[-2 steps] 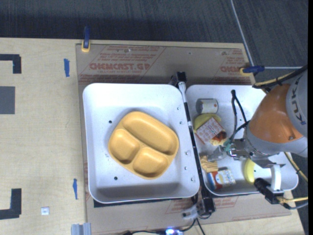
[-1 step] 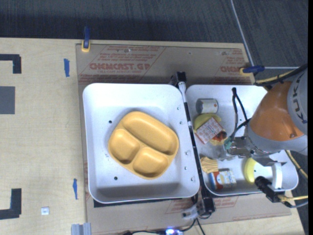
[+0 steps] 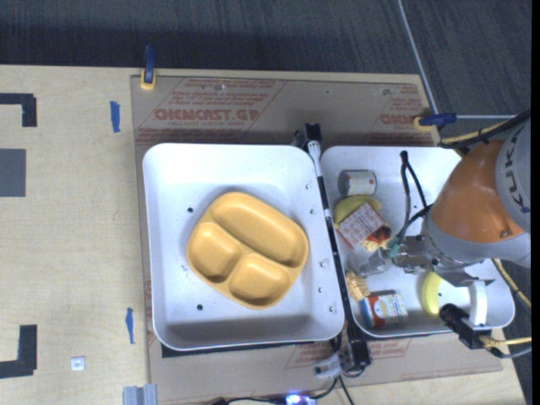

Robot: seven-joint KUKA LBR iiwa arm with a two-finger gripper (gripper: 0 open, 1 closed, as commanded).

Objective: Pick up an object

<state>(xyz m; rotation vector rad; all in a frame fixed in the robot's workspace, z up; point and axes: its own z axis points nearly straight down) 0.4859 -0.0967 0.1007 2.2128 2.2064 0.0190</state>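
The right bin point(image 3: 396, 160) holds several small things. A grey can point(image 3: 359, 180) lies at the back, with a yellow banana-shaped piece point(image 3: 348, 207) and a red-and-white packet point(image 3: 365, 224) just in front of it. A clear plastic piece point(image 3: 365, 261) sits mid-bin, a red-labelled tin point(image 3: 386, 308) lies near the front wall, and a yellow ball point(image 3: 431, 294) rests to its right. My gripper point(image 3: 403, 255) reaches in from the right, low over the middle of this bin, beside the clear piece and the packet. The wrist hides what lies under it.
A large yellow divided plate point(image 3: 246, 248) lies in the left bin point(image 3: 169, 175). A small yellow-brown scrap point(image 3: 355, 288) lies by the divider between the bins. The arm's orange band point(image 3: 477, 202) overhangs the right bin's right side.
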